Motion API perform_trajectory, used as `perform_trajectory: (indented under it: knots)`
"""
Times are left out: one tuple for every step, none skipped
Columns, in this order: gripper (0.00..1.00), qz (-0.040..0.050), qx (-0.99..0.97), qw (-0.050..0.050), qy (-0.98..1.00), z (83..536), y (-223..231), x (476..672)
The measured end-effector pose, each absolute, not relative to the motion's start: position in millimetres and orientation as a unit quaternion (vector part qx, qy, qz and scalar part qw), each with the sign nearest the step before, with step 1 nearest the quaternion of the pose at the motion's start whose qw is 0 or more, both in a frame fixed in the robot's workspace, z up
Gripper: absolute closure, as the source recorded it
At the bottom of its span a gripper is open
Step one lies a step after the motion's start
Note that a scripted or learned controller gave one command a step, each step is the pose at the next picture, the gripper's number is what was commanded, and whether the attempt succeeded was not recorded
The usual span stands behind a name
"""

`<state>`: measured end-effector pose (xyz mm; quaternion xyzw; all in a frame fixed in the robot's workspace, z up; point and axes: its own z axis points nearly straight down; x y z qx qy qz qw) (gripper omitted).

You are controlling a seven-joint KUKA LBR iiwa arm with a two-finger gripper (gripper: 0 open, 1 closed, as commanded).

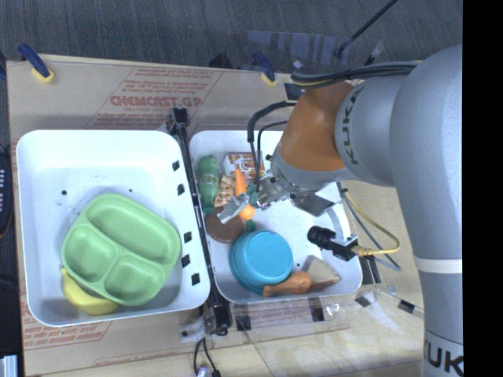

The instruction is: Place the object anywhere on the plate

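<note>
**Inspector:** Grey arm with orange band (330, 132) sits highest, nearest the lens, reaching over the right white bin (346, 285). Hand (250, 199) is low in that bin, over the clutter at its left wall.

**Clerk:** Hand's state?

**Inspector:** Cannot tell; nothing is visibly lifted.

**Clerk:** The object?

**Inspector:** Judged unpicked. Candidates in the right bin: green bottle (207, 181), orange carrot-shaped piece (240, 184), brown disc (224, 228), blue round pot (262, 259), orange stick (287, 286) by the near edge.

**Clerk:** The plate?

**Inspector:** Green plastic plate with three compartments (122, 248) lies in the left white bin (47, 163), over a yellow item (82, 301) at the near-left corner. Nothing rests on it; grasp, carry and release all remain.

**Clerk:** Surroundings?

**Inspector:** Cardboard-covered counter (149, 93), red lettering, blue clamps on the far edge, dark floor beyond.
</note>
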<state>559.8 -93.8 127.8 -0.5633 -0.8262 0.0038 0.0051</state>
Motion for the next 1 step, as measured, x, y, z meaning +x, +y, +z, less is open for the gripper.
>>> perform_trajectory:
  knots:
    - [1.0, 0.0052, -0.559, 0.004, -0.829, 139.6, -93.8, 561.6]
